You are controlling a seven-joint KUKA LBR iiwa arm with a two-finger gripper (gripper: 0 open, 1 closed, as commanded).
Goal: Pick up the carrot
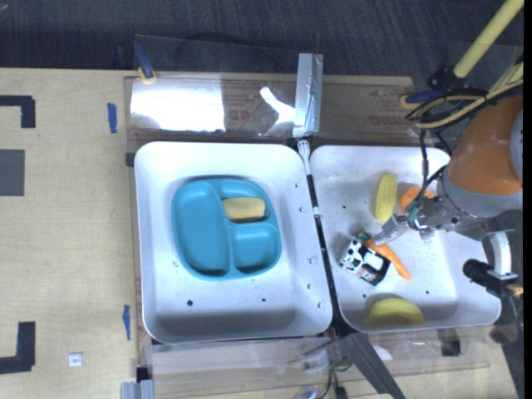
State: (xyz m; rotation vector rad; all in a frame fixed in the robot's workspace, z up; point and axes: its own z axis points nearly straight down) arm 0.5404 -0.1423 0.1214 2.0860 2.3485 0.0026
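White plastic, the left bin (166,306) holds a blue divided plate (199,239) with a yellow sponge-like piece (245,209). The right bin (432,293) holds a corn cob (385,195), a lemon-yellow piece (393,309), a black-and-white object (364,261) and the carrot (393,260). The gripper (409,217) sits just above the carrot; I cannot tell its fingers' state.

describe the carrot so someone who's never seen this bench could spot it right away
Look at the right-hand white bin, the one the arm reaches into. Near its middle, just below-left of the gripper, lies the carrot: a thin orange stick lying at a slant beside a black-and-white toy. Its neighbours, the corn cob and a yellow piece, are yellow and stubbier.
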